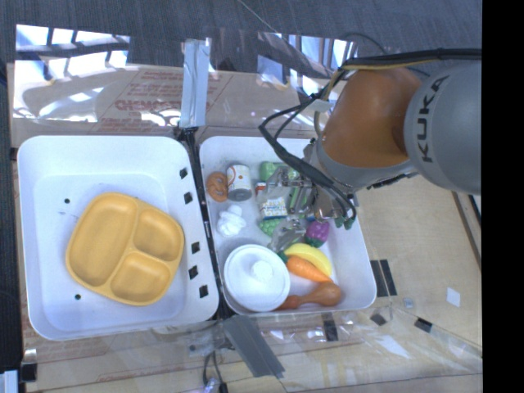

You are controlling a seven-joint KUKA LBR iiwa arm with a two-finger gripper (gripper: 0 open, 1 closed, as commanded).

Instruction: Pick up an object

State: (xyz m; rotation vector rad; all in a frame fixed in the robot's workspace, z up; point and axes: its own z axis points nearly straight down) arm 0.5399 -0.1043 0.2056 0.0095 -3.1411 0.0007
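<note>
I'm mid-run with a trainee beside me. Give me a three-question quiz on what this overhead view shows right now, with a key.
1. True or false: the yellow divided tray lies in the right bin.
2. Which thing lies nearest the front edge of the right bin? A) the small can B) the brown drumstick C) the purple toy
3. Fill in: the banana lies right beside the orange ____.

Key
1. False. It lies in the left bin.
2. B. The drumstick lies along the front, beside the white lidded bowl.
3. Carrot.

The gripper is down among the toys in the middle of the right bin.
</note>
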